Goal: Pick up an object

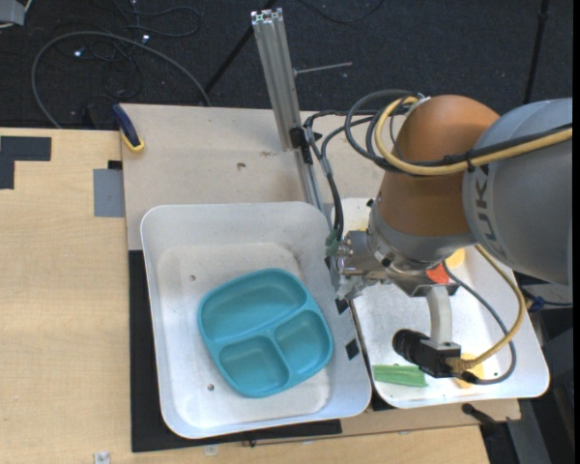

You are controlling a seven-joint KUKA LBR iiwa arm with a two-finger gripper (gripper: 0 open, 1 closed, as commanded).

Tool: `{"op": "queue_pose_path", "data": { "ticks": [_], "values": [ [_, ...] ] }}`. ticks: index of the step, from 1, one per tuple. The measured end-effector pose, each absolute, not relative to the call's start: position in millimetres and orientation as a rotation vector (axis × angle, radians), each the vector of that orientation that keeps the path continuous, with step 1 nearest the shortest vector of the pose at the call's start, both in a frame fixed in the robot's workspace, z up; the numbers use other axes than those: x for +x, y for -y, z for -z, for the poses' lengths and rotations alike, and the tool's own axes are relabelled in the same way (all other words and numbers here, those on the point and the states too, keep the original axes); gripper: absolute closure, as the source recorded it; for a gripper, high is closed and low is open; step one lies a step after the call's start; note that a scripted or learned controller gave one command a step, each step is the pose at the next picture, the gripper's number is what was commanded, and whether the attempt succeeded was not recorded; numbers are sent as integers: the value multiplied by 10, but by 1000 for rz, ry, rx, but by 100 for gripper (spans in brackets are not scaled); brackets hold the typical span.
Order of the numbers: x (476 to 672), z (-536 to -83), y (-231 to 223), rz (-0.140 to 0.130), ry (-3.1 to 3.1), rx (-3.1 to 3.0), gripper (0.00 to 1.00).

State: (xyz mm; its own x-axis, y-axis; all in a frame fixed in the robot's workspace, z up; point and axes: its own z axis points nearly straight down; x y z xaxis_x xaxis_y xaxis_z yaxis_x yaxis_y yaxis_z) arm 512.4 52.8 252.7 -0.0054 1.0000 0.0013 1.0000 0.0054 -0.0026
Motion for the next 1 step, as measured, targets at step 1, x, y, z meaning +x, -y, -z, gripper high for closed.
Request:
{"op": "queue_pose_path", "data": {
  "ticks": [1],
  "values": [
    [5235,-2318,-1030,-5,2223,-2214,100]
  ]
}}
